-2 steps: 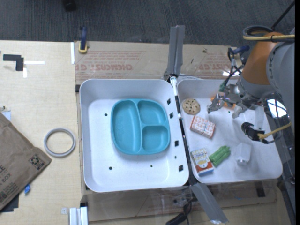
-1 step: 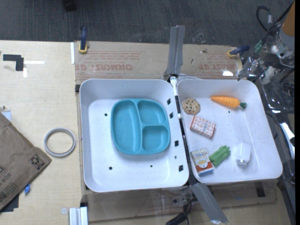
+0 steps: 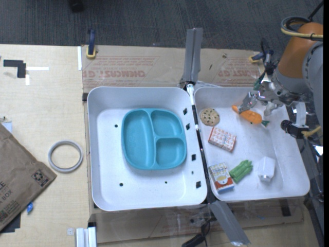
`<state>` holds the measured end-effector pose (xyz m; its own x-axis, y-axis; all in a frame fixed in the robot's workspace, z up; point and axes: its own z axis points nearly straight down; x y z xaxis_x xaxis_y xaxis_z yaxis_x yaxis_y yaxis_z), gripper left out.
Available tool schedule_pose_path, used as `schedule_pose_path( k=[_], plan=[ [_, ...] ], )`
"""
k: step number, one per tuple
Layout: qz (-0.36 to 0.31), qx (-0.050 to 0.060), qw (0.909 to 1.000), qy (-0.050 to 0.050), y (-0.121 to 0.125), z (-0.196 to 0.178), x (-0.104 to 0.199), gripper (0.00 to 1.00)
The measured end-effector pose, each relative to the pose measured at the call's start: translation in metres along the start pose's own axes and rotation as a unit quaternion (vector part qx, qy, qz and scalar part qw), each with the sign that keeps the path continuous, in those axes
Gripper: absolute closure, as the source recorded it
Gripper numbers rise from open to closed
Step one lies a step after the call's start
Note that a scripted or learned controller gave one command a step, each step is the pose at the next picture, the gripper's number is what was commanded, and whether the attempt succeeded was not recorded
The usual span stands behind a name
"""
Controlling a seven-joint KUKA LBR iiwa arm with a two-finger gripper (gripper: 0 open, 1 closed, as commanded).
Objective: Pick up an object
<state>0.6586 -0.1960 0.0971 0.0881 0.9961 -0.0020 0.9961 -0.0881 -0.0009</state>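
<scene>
Two white plastic bins stood side by side on the bench.
The left bin point(image 3: 97, 138) held a teal three-compartment plastic plate point(image 3: 153, 138) at its centre; the right bin point(image 3: 288, 174) held a round brown cookie point(image 3: 209, 117) near its back-left corner, an orange toy carrot point(image 3: 251, 117) near its back edge, and a small white cup point(image 3: 266, 169) towards its front-right corner.

You'll find the orange toy carrot point(image 3: 250, 116) (green tip to the right) lying near the right bin's point(image 3: 288, 187) far edge.
</scene>
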Motion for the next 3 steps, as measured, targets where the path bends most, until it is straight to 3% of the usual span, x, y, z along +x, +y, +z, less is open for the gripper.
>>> schedule_pose_path(
  k=[1, 2, 3],
  plan=[
    [-0.002, 0.003, 1.0, 0.0, 0.0, -0.009, 0.001, 1.0],
    [-0.002, 0.003, 1.0, 0.0, 0.0, -0.009, 0.001, 0.0],
    [-0.101, -0.001, 0.9948, 0.002, -0.038, 0.005, -0.019, 0.0]
  ],
)
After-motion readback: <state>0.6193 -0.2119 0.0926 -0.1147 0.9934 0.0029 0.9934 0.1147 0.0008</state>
